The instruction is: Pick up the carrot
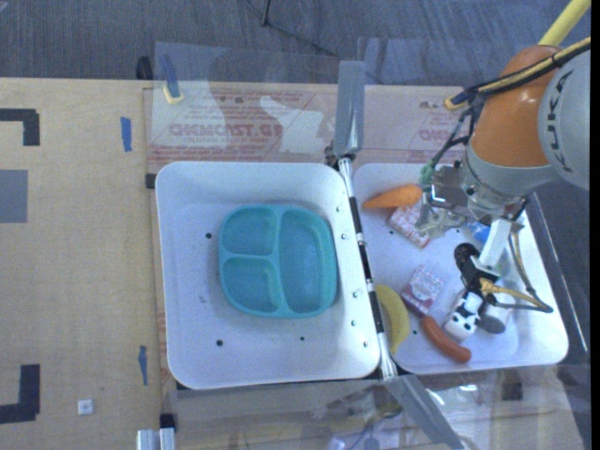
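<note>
carrot (pixel 394 196): lies on the floor of the right bin (pixel 539 350), at its far left corner, pointed end toward the divider; not lifted.
gripper (pixel 437 216): hangs over the right bin just beside the carrot's thick end; whether the claw is spread or pressed together I cannot tell. Nothing shows between its tips.
progress: approach looks made; grasp and lift are left, by my reading.
neighbours: a pink packet (pixel 409 224) just beside the carrot, under the gripper; a banana (pixel 395 315) and a sausage (pixel 444 338) well apart at the near side.
left bin (pixel 187 345): bears a teal tray (pixel 277 261).
</note>
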